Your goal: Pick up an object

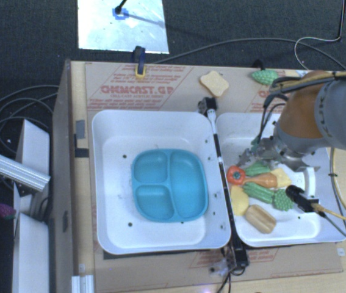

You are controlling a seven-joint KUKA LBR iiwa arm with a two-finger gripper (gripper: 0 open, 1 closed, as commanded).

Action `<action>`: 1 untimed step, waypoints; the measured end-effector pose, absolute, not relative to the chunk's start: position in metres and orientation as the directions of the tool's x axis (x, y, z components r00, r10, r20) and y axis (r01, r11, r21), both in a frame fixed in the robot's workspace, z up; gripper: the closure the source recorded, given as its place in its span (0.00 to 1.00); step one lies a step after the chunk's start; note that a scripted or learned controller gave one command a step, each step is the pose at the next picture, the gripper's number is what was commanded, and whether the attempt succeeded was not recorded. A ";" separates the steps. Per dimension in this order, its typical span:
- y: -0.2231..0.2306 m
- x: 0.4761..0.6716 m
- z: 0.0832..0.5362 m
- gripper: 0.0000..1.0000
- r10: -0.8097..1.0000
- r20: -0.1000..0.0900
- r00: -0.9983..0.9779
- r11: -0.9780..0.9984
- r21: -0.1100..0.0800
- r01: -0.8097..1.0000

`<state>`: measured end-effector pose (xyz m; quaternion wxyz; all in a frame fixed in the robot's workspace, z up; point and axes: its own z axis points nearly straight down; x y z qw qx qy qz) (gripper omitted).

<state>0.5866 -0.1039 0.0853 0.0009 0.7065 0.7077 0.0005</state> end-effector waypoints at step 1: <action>-0.173 0.617 0.085 0.00 1.000 -0.002 -0.001 0.001 0.003 1.000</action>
